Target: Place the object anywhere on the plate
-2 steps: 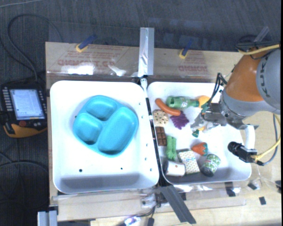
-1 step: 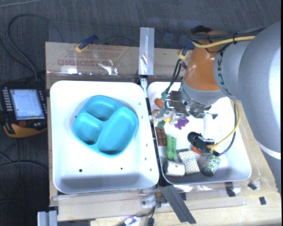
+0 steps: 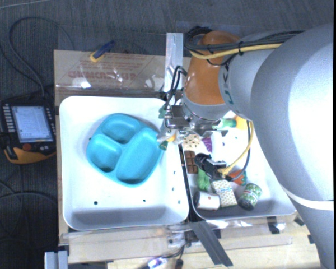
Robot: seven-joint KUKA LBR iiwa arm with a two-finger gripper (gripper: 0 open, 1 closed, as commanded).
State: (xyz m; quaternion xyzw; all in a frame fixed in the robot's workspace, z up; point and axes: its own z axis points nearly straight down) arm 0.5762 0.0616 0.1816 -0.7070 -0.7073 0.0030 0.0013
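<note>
In the camera view, we see the blue three-compartment plastic plate (image 3: 125,148) lying in the left white bin (image 3: 78,206), while the heap of small mixed objects (image 3: 221,186) sits in the right white bin (image 3: 280,203). The claw (image 3: 173,129) hangs over the wall between the two bins, just beside the plate's right edge. A small green thing (image 3: 163,145) shows at its lower tip, touching or just above the plate rim, but we cannot tell whether this is the object in the grasp. We cannot tell how the claw stands, since the orange-banded grey arm (image 3: 280,94) covers it from above.

As we judge it, a release this near the rim risks the object rolling off the plate into the bin, or dropping onto the dividing wall. The arm also hides much of the right bin, so we cannot count what lies there.
</note>
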